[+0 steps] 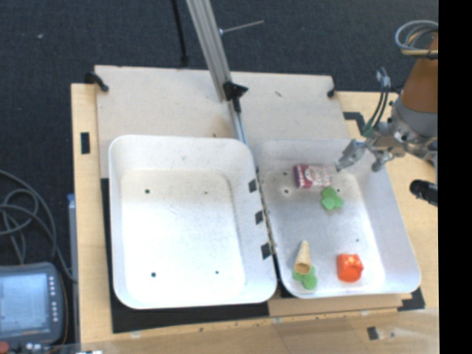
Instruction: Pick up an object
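The right bin [391, 220] holds several small things. A pink and white packet [312, 176] lies near its back edge, with a green piece [332, 200] just in front of it. A tan cone [302, 255] with a green lump [308, 277] at its base lies near the front, beside an orange-red block [349, 267]. My gripper [363, 161] hangs over the bin's back right corner, to the right of the packet and above it. Its fingers are spread open with nothing between them.
The left bin [118, 198] sits beside the right one, with a narrow divider between them. A slanted metal pole [210, 43] rises from behind the bins. The bench edge lies just in front of the bins.
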{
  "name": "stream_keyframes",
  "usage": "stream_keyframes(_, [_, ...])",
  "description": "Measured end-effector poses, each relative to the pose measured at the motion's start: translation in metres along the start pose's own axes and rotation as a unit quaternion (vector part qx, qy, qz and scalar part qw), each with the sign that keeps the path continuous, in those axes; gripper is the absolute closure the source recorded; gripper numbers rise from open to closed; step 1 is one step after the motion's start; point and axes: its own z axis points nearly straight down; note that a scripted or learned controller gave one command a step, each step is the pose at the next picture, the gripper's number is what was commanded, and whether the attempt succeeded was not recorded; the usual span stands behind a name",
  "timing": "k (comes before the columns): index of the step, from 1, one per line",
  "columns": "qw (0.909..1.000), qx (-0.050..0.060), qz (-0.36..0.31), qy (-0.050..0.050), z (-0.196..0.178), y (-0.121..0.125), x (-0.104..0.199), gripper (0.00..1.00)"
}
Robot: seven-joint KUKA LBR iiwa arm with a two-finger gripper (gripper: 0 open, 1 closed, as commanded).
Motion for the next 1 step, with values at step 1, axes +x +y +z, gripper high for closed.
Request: stream_keyframes(1, [1.0, 0.001, -0.001, 0.0, 0.0627, 0.0021, -0.0003, 0.0])
